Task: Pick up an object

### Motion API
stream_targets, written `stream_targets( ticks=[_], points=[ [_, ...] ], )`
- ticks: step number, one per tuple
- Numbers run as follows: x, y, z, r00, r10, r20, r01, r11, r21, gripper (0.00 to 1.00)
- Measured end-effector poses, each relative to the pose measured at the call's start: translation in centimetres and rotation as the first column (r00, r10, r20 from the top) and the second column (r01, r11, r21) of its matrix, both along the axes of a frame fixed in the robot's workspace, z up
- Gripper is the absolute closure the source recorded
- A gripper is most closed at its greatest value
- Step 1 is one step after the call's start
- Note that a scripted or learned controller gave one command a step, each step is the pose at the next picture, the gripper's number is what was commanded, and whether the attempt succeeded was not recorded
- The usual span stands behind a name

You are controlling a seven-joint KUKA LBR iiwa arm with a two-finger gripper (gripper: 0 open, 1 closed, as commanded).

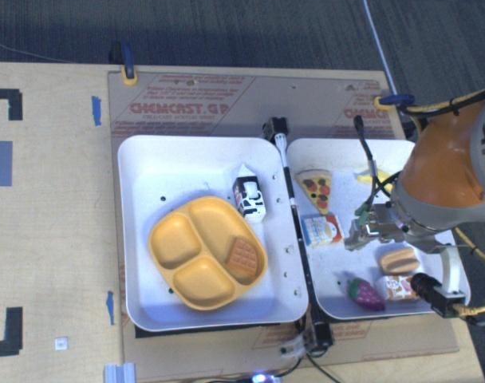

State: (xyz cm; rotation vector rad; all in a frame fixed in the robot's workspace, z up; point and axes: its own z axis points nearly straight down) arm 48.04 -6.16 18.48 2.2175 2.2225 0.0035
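Observation:
My gripper (360,236) hangs low over the middle of the right bin (332,303), on the grey arm with its orange band (442,170). Just to its left lies a small blue, white and orange packet (320,230). A toy pizza slice (316,187) rests toward the bin's far left. A bun-like toy (399,260) sits right of the gripper, with purple grapes (367,294) and a small red and white packet (399,288) nearer the front. A yellow item (364,177) is partly hidden behind the arm's cables.
The left bin (139,214) holds a yellow divided plate (179,242) with a brown waffle toy (243,257) in its right compartment. A black and white carton (249,196) stands beside the plate. A raised divider (293,214) runs between the bins.

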Motion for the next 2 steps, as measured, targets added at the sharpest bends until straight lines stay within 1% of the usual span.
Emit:
stream_targets(
  ticks=[1,2],
  points=[
    [5.3,-2.0,0.0,1.000,-0.002,-0.001,0.002,1.000,-0.001,1.00],
    [0.9,-6.6,5.3,1.000,-0.002,-0.001,0.002,1.000,-0.002,1.00]
  ],
)
